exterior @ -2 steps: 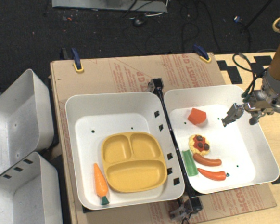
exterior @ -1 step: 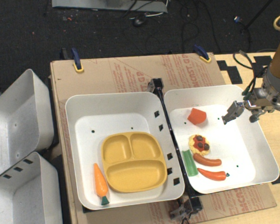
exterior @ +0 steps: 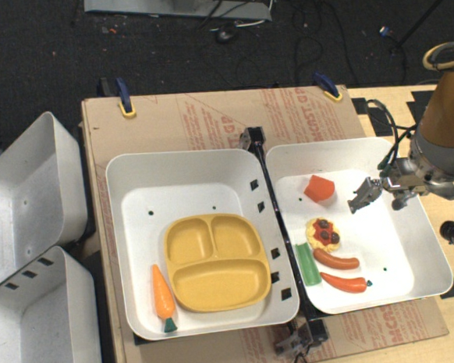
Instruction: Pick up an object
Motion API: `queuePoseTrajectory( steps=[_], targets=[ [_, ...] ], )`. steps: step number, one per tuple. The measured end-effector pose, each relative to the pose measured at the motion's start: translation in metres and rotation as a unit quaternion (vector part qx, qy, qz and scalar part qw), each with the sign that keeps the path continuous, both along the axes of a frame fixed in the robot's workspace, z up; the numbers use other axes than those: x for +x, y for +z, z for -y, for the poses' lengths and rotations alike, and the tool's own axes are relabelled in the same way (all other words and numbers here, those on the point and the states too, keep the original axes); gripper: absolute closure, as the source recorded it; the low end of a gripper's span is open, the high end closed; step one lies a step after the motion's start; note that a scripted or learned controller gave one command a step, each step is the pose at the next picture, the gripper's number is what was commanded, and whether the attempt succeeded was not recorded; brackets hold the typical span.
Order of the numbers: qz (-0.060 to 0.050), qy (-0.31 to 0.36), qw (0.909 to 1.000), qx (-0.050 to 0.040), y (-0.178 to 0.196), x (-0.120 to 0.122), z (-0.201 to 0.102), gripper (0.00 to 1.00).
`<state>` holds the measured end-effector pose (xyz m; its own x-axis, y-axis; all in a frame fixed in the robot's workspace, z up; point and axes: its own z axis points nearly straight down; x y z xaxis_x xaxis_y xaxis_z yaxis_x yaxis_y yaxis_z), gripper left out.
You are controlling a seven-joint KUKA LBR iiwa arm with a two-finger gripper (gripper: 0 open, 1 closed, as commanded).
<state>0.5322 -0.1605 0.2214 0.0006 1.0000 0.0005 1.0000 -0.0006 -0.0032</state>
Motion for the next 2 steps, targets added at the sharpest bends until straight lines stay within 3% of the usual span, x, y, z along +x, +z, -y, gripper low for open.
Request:
queuePoseTrajectory(
  steps=[2],
  targets=[
    [0.0, -0.001, 1.0, 0.0004, -0.125, -0.007, -0.002, 0.0]
  ],
)
